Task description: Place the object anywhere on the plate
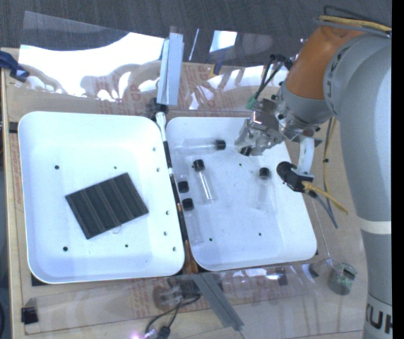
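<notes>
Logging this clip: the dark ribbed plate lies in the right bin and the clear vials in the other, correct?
Not quite. The camera view shows the dark ribbed plate in the left bin; the clear vials lie in the right bin, under the gripper.

Two shallow white plastic bins sit on a pale tan wooden counter (103,104): the left bin (46,140) carries a dark grey rectangular ribbed plate (107,205), its surface striped with parallel grooves, and small black dots mark the white floor. The right bin (287,239) holds clear transparent tubes with black caps (203,182) and small black pieces (264,172). The robot arm (364,119) is light grey with an orange band (313,58) above the wrist, and yellow cables (329,193) hang beside it.
</notes>
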Robot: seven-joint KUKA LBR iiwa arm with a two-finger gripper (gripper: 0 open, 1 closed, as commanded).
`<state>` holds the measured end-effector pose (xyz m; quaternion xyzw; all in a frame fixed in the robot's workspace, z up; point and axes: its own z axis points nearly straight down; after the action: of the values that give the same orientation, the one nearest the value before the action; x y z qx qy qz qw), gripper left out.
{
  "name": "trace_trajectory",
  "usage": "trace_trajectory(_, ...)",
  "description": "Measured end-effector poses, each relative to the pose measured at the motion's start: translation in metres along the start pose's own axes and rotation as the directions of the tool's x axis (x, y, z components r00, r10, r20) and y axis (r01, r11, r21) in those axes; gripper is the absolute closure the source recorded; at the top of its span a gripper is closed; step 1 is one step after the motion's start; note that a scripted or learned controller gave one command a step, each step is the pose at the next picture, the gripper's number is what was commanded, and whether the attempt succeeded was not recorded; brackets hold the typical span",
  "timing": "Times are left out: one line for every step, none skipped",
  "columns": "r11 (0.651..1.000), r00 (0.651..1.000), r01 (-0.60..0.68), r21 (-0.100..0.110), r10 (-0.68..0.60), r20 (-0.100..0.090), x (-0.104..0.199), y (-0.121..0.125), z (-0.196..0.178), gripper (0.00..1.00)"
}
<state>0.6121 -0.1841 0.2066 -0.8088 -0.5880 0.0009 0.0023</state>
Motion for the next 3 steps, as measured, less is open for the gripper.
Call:
trace_trajectory(0.975,0.975,-0.221,-0.001,0.221,0.000,0.053,0.030,0.098,1.00)
trace_trajectory(0.990,0.990,-0.142,-0.002,0.142,-0.001,0.151,-0.002,0.014,1.00)
trace_trajectory(0.974,0.974,-0.227,-0.001,0.227,0.001,0.237,-0.031,-0.015,1.00)
